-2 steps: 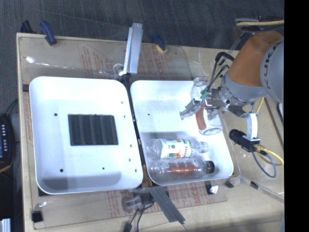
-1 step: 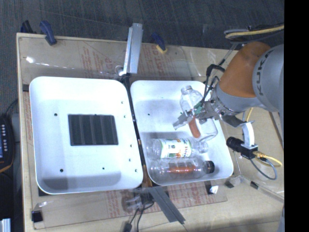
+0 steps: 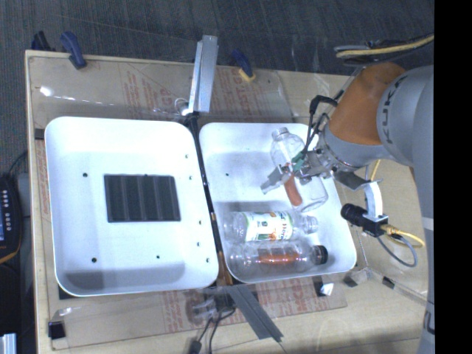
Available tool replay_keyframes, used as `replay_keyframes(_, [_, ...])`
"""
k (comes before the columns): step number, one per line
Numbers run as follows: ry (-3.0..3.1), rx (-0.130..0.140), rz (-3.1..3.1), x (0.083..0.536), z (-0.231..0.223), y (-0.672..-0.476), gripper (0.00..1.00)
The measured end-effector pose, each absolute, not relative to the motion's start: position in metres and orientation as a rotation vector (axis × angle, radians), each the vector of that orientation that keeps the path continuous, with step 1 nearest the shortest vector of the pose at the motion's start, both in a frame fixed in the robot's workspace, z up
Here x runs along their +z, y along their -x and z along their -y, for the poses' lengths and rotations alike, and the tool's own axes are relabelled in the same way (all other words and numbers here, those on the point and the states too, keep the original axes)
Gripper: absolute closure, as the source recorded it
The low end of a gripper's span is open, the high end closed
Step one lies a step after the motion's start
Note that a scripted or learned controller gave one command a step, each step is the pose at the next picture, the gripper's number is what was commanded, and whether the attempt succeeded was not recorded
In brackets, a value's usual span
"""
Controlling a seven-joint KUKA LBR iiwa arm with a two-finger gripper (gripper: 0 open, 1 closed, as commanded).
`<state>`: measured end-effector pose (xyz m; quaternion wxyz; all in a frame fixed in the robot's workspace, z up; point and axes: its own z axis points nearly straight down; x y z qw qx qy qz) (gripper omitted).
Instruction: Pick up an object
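Reaching arm: grey with an orange band, coming in from the right over the right bin (image 3: 221, 190).
Gripper (image 3: 293, 174): low over that bin's upper middle; whether it is wide or narrow cannot be told.
Upper bottle (image 3: 284, 144): clear plastic, rounded, just beside and partly under the gripper.
Labelled bottle (image 3: 269, 227): clear, on its side, white-and-green label, below the gripper.
Dark-capped bottle (image 3: 276, 257): clear, on its side along the near wall.
Left bin (image 3: 66, 198): smooth white, dark ribbed rectangle inside.
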<state>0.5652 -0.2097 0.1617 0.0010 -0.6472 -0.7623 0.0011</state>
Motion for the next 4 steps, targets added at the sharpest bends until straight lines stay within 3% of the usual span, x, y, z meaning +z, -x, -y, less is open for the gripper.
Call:
replay_keyframes(3, [2.140, 0.005, 2.296, 0.166, 0.203, -0.581, 0.00])
replay_keyframes(4, [2.090, 0.004, 2.341, 0.090, 0.208, -0.615, 0.00])
